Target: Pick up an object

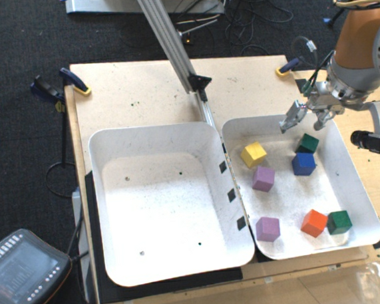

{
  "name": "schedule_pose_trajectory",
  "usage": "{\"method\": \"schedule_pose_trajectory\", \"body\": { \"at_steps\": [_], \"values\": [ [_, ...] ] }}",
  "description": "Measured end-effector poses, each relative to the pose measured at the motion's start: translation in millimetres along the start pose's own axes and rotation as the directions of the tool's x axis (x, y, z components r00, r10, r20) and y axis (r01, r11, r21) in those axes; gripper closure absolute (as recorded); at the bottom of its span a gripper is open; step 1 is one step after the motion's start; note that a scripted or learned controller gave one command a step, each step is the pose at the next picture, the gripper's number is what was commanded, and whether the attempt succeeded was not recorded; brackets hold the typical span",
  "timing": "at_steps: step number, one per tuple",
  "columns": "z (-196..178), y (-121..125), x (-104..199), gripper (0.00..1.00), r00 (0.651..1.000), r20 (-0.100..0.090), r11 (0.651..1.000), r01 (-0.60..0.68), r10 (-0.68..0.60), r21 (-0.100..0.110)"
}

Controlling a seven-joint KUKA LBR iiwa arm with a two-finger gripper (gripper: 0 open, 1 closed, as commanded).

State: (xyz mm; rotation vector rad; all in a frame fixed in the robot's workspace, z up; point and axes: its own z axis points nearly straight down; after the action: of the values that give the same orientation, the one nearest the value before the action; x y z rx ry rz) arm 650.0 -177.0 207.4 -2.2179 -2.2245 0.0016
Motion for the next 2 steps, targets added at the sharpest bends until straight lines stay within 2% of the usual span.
{"method": "schedule_pose_trajectory", "body": {
  "at_steps": [1, 2],
  "values": [
    [0, 0, 0, 0.00, 1.000, 0.001, 1.000, 0.000, 0.000, 0.000],
    [49, 8, 3, 0.00, 1.000, 0.000, 1.000, 0.001, -0.001, 0.003]
  ]
}}
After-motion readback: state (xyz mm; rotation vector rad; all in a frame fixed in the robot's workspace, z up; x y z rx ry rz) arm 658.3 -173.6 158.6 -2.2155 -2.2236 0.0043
